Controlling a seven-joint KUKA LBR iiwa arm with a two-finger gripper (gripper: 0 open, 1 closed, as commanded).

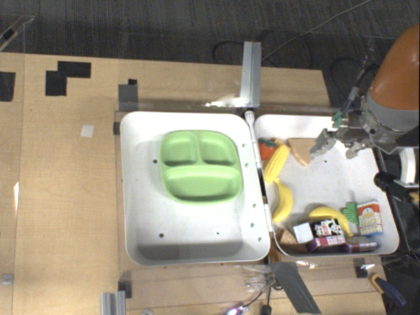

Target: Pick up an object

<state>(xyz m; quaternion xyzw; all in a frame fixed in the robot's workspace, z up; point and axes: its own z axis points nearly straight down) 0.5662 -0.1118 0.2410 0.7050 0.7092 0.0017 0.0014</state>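
small printed cartons (348,225), labels too blurred; gripper (336,143) above

Open right bin (387,195) centre; clutter (331,231) along edges.

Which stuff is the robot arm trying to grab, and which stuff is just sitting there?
For the job:
gripper, hovering over the right bin
corn cob
two bananas
small boxes and cartons

Just sitting there:
green divided plate
left bin holding the plate
metal post behind the bins
black cables on the floor
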